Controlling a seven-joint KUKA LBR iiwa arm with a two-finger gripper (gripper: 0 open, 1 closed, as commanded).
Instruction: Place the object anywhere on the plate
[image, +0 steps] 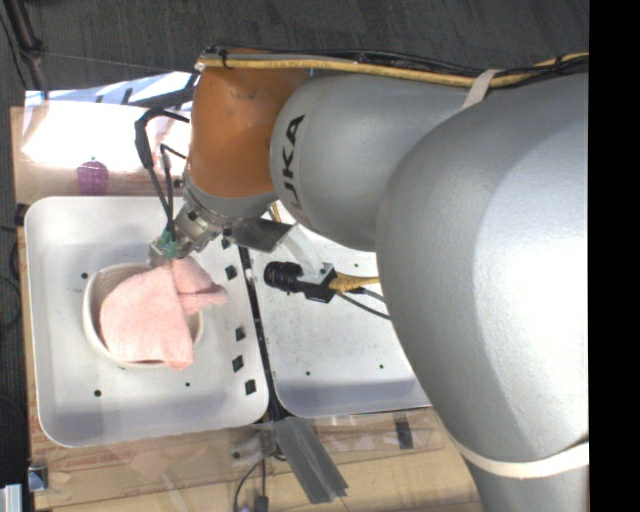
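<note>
A pink cloth (150, 315) lies draped over a white plate (93, 318) in the left bin (60, 400), covering most of it. The cloth's upper right corner rises toward my gripper (170, 245), which hangs just above the plate's top right rim. The gripper's tip touches that raised corner of the cloth. The arm's orange band and grey body hide much of the view above and to the right.
A small purple object (92, 177) sits on the bench beyond the left bin's far edge. The right bin (330, 370) lies beside the left one, largely under the arm.
</note>
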